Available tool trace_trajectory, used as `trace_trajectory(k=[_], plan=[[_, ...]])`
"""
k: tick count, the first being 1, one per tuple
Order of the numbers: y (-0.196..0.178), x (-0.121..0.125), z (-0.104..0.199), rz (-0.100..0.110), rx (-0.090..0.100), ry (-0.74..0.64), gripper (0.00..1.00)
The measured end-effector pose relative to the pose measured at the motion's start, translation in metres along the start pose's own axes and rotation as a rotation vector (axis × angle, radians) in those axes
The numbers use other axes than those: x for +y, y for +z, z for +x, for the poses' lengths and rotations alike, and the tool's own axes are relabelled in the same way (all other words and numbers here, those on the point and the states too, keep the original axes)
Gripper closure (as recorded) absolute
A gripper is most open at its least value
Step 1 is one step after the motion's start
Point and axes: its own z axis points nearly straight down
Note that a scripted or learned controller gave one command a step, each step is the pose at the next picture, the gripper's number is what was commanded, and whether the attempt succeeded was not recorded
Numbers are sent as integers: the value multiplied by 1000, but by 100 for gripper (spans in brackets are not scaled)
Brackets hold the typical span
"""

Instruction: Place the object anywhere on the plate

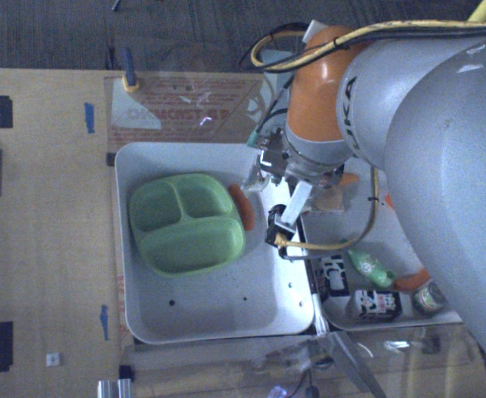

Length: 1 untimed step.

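- Grey metal arm [425, 139] with an orange band, reaching in from the right and hanging over the right side of the left bin.
- Pale wooden table [44, 222] carrying two shallow white plastic bins.
- Left bin [210, 305]: holds the plate and the task object. Right bin [367, 322]: green bottle [367, 265], black-and-white carton [376, 303] and other clutter, not needed.
- Green plastic plate with three compartments [185, 222], lying flat in the left bin's upper left.
- End effector [260, 172]: above the object's upper end. Wide or narrow, cannot tell from this slant; nothing seen held.
- Small orange-red sausage-shaped object [242, 207]: on the bin floor, lying along the plate's right rim and seemingly touching it, not on the plate.
- Judgement: grasp stage, task not done. Close across the object's short width, clear of the rim so the plate is not nudged. Lift above rim height, shift left, release over a compartment.
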Motion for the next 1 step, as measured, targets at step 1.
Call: trace_trajectory(k=[1], plan=[[0, 22, -2, -4, 1, 19, 0]])
